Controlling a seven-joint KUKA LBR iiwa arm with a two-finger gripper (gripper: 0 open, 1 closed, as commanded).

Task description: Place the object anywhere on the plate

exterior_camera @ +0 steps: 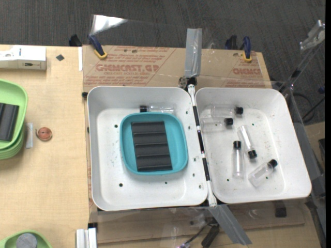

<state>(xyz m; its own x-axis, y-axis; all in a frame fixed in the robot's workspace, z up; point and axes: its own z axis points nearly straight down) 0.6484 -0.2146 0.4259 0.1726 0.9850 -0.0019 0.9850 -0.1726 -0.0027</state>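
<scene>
We see the worktop (51, 190) carrying two white bins side by side. The left bin (103, 190) holds a teal plate (180, 138) with a dark ribbed insert (151, 145) lying on it. Just behind the plate, one clear vial (155, 109) with a black cap lies on the bin floor, apart from the plate's rim. The right bin (289, 185) holds several more clear vials (247, 142) with black caps, scattered and lying flat. We cannot tell the gripper's state.
</scene>
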